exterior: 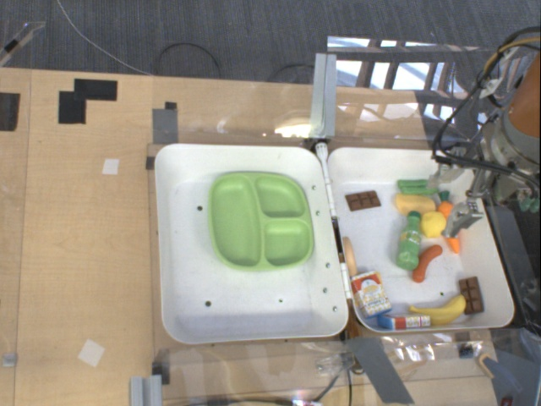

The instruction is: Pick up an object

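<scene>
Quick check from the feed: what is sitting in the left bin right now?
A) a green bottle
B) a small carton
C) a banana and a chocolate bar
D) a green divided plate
D: the green divided plate lies alone in the left bin, while the banana, carton and green bottle are in the right bin.

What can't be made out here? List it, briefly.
- Claw, camera view: small and dark against the right bin; whether it is open, shut or holding anything cannot be told.
- Arm: cut off by the right edge.
- Carton: label too small to read.
- Items near the banana: small, partly hidden by the bin's front rim.
</scene>
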Available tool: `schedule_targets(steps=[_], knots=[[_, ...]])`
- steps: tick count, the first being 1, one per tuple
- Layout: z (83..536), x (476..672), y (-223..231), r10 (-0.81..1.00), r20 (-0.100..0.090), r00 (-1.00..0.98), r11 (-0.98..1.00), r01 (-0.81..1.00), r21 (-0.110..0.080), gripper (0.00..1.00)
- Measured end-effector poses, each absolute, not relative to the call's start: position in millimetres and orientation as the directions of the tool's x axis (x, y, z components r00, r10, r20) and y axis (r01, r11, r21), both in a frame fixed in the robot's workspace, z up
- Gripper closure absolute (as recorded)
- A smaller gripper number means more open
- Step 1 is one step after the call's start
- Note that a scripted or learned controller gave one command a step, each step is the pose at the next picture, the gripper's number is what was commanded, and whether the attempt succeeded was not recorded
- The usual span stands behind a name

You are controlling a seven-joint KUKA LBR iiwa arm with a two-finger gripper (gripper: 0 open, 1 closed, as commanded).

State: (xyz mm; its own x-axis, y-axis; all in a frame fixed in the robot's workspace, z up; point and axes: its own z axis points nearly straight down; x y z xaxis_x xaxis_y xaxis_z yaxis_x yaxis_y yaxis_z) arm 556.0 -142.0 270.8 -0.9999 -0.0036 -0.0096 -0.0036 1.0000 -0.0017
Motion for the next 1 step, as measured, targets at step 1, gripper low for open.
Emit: schedule_targets(steps=[1], knots=[[149.8, 572.3, -171.2, 0.023, 0.004, -1.0, 1.0, 0.023, 0.001, 0.0]])
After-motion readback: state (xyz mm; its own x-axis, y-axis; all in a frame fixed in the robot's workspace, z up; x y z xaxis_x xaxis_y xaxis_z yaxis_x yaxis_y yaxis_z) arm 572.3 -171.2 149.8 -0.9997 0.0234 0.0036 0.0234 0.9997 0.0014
